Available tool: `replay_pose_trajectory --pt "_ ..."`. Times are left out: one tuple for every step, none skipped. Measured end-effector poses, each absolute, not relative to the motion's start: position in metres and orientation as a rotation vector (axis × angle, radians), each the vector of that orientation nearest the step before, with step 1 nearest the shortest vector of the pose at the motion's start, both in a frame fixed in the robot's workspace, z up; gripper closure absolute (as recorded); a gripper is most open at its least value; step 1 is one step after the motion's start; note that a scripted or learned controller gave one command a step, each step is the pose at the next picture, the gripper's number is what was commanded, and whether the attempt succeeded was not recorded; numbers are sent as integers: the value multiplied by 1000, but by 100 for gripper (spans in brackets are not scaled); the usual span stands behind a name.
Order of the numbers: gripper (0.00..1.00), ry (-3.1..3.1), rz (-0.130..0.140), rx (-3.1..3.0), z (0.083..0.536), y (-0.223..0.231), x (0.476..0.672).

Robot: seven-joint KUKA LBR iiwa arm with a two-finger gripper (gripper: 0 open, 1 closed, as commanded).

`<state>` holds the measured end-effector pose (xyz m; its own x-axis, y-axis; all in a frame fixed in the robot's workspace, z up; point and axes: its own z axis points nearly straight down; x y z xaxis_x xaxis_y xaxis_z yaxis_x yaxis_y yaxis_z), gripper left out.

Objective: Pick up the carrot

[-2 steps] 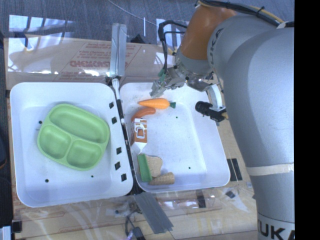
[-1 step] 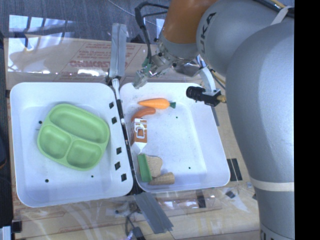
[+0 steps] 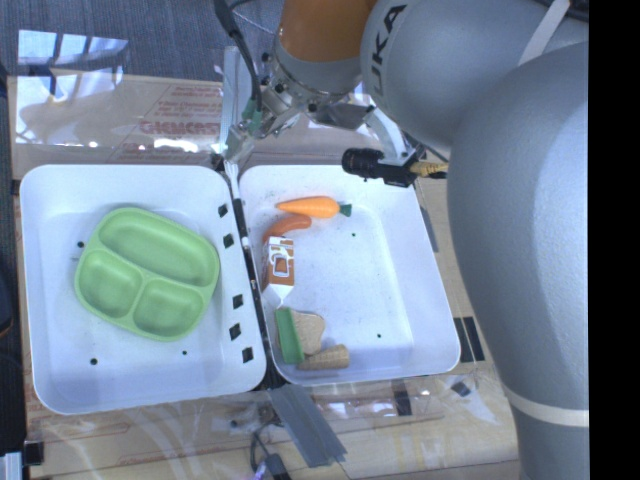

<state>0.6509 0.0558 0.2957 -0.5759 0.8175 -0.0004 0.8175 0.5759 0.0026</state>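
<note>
Carrot (image 3: 310, 207) lies upper centre of frame, in the right bin (image 3: 400, 298), beside a sausage (image 3: 287, 226); looks light, stiff, smooth, likely slippery; best pinched across its thick middle; gripper (image 3: 250, 133) hangs above the bins' top edge, opening not discernible.

Right bin (image 3: 425, 298): room was open right of the carrot (image 3: 310, 207) and across the bin's middle floor. Sausage (image 3: 287, 226) sat just below-left of the carrot, packet (image 3: 281, 263) under that, crowding the left wall. Arm (image 3: 480, 88) overhung the top-right corner.
</note>
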Motion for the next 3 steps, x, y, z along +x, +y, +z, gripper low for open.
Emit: replay_pose_trajectory --pt "100 2886 -3 1249 272 90 656" --pt "100 2786 -6 1463 230 160 604" --pt "100 2838 -2 1348 232 190 656"
